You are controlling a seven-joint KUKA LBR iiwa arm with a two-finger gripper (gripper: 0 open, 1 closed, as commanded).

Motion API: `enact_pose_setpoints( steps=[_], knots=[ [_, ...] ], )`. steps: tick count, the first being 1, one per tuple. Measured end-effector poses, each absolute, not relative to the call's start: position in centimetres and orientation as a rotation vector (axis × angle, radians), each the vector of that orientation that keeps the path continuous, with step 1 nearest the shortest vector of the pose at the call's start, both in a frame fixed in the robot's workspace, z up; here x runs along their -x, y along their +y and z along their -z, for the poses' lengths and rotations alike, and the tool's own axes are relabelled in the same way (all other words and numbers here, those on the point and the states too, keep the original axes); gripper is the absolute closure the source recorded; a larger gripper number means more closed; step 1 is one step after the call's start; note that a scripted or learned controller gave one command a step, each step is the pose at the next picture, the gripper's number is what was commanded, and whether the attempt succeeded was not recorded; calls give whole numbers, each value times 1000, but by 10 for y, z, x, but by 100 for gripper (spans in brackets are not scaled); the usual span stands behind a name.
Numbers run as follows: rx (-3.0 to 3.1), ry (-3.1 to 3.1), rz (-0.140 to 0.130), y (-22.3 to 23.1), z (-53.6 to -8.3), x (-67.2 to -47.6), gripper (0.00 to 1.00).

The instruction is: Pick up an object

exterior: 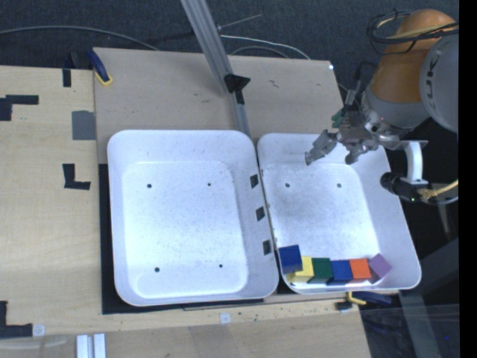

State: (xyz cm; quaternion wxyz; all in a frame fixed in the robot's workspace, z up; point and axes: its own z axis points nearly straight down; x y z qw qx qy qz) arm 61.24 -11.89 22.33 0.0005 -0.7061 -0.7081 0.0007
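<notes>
Approach | my pincer open, empty, over right bin far edge | next: reach blocks at near edge

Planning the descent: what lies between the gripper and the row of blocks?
Bare white floor of the right bin, seen in the camera view, separates the gripper from the blocks.

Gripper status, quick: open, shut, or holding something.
Gripper: open, holding nothing, above the far end of the right bin; the coloured blocks lie along that bin's near edge.
</notes>
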Motion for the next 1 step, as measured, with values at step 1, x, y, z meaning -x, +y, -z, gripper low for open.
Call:
enact_pose_setpoints(
  steps=[1],
  knots=[
    [2214, -2215, -10, -97, -174, -548, 0]
  ],
)
